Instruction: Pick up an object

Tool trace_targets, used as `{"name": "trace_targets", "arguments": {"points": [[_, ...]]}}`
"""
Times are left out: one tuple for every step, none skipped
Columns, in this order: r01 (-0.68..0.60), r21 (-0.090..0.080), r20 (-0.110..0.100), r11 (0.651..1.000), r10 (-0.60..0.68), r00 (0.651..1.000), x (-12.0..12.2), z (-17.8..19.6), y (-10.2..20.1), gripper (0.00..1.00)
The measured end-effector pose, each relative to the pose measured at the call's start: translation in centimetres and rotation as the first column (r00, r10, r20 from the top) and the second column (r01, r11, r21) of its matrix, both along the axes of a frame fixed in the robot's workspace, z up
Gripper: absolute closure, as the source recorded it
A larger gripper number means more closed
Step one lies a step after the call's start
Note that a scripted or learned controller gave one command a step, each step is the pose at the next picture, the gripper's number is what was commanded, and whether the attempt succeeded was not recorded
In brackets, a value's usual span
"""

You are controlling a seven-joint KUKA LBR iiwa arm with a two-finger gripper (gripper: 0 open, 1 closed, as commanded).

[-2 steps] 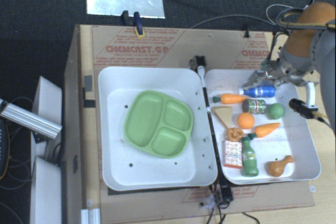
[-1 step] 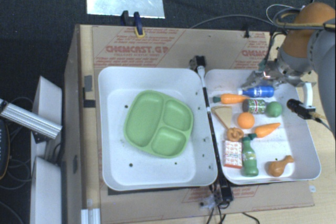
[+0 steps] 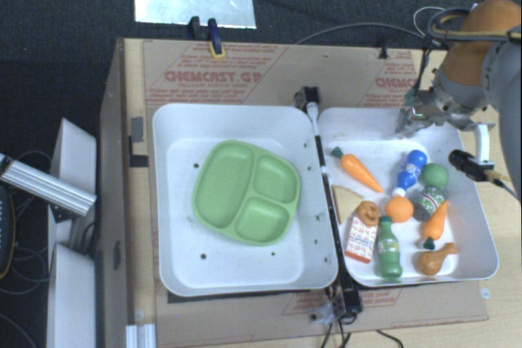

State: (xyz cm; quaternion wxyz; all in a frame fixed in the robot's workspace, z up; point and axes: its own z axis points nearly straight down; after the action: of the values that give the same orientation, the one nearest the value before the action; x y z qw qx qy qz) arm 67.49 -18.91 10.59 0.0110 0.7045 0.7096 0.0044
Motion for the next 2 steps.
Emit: {"name": "trace_targets", "arguments": {"points": [[-0.001, 0.0, -0.001, 1.0, 0.001, 1.0, 0.0, 0.0, 0.0, 0.0], [0.002, 0.008, -0.02, 1.0, -0.002, 1.0, -0.6, -2.1, 0.0, 0.0]]}}
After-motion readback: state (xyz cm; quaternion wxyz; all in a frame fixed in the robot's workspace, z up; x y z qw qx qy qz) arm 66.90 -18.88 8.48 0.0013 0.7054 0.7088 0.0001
